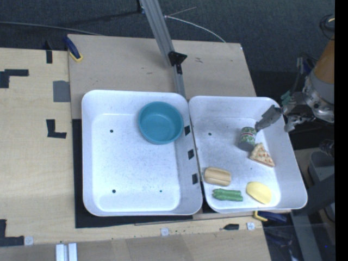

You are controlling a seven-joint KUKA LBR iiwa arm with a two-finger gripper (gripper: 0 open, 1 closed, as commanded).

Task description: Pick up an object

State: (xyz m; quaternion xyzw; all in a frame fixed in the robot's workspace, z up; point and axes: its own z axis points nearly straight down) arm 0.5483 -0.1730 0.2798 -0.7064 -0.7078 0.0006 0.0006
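Left bin [128,173]: 1 item, a blue bowl [160,122], upright, in the upper middle of the bin and near the wall shared with the other bin.

Right bin [217,126]: 5 items, all in its lower and right parts.
- Tan bun [217,175], lower left of the bin, close to the shared wall.
- Green pod-shaped piece [227,194], just below the bun, lying flat.
- Small can [247,137], grey-green, mid-right of the bin, apart from the rest.
- Yellow lemon-like piece [259,192], lower right, just beside the green piece.
- Pizza slice [262,155], just below and right of the can; touching or not, cannot tell.

Gripper [278,120]: over the upper right rim of the right bin, at the frame's right. Jaws spread, nothing between them. 1 fingertip [266,119] points down-left toward the can, close above it but not on it. No item lifted.
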